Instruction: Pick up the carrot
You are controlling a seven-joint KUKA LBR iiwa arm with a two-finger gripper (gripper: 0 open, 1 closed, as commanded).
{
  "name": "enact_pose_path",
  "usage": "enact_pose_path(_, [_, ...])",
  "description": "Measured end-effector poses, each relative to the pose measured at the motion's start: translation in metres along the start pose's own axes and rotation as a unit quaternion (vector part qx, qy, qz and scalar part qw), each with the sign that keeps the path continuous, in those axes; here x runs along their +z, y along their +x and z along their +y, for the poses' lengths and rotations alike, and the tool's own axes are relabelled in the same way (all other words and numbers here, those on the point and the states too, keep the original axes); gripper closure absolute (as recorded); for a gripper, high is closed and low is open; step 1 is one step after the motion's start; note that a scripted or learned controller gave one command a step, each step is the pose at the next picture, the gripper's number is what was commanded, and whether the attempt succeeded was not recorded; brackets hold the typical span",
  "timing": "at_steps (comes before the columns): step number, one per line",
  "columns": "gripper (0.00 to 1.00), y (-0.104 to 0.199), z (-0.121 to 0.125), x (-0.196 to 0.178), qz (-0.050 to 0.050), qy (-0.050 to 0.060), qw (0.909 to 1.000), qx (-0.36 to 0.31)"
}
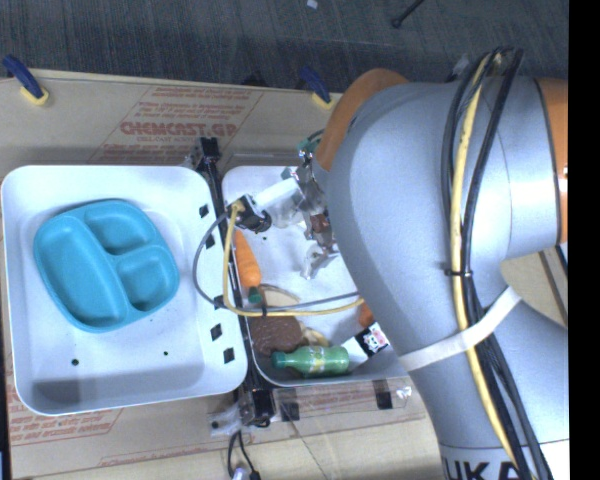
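The carrot (247,260) is seen lying in the right bin (280,180), lengthwise along its left wall and just beside the divider between the two bins. A yellow cable (227,268) loops close along it.

The gripper (315,236) hangs over the middle of the right bin, apart from the carrot and to its right. Whether the jaws are open or closed cannot be told; nothing is seen held between them.

Risks, as judged:
- With the carrot hard against the wall, one finger may land on the rim or divider, so the grasp may close on nothing.
- The cable may be snagged or pinched along with the carrot.
- The green bottle (315,361) and a brown item (273,333) crowd the near end of the bin, and could be knocked during descent.

Room for moving: open floor is seen to the right of the carrot, under the gripper. The left bin (40,368) carries a blue divided tray (105,263), with bare floor near its front.
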State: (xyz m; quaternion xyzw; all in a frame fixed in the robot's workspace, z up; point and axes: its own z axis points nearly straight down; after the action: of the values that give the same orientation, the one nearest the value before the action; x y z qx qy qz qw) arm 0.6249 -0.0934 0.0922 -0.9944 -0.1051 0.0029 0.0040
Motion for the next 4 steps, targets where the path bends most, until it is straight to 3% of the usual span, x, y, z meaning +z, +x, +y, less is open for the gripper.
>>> enact_pose_path(1, [1.0,0.0,-0.003,-0.009,-0.004,0.005,1.0,-0.007])
enact_pose_path(2, [1.0,-0.016,-0.054,-0.103,0.003,-0.001,1.0,-0.002])
enact_pose_path(3, [0.0,-0.018,-0.053,-0.099,-0.001,-0.002,1.0,-0.001])
enact_pose_path(4, [0.0,0.018,0.006,-0.115,0.001,-0.002,0.996,-0.089])
